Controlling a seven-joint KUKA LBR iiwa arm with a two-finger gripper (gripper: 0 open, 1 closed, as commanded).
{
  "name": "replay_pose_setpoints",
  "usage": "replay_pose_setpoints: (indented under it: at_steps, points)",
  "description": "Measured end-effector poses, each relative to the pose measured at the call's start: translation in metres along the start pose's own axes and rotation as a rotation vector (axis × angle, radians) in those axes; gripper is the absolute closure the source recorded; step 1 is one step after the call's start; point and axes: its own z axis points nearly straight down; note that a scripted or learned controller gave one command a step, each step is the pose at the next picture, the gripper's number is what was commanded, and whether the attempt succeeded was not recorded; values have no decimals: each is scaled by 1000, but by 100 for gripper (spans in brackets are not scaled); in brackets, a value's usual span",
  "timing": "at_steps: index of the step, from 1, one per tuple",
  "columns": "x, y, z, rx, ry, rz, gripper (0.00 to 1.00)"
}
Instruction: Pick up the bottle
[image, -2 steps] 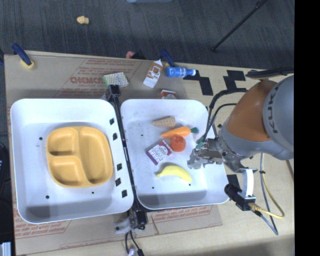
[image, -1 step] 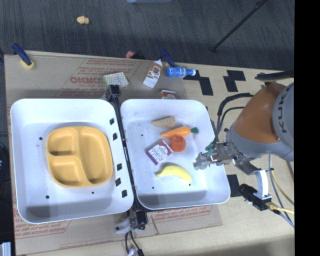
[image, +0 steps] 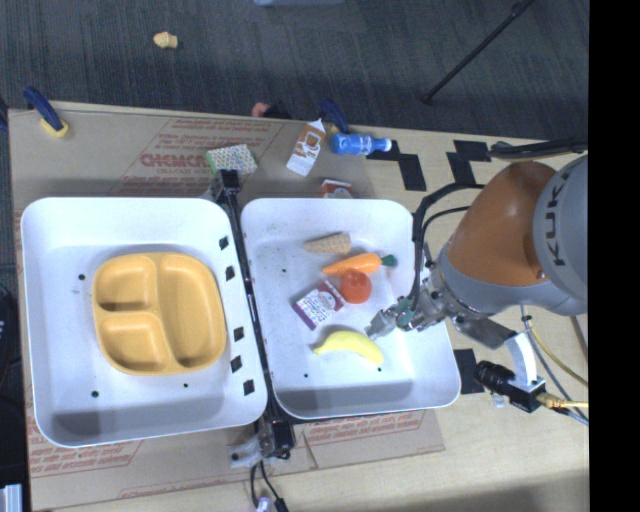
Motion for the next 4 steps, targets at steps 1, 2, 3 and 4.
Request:
replay_pose_setpoints:
  at_steps: [1, 2, 3, 4]
  points:
    - [-32, -10, -9, -2, -4, 16, 100]
    - [21, 7, 24, -1, -2, -298, 100]
    - [-39, -12, -98, -4, -8, -345, 100]
    - [-47, -15, 2, -1, -2, -189, 100]
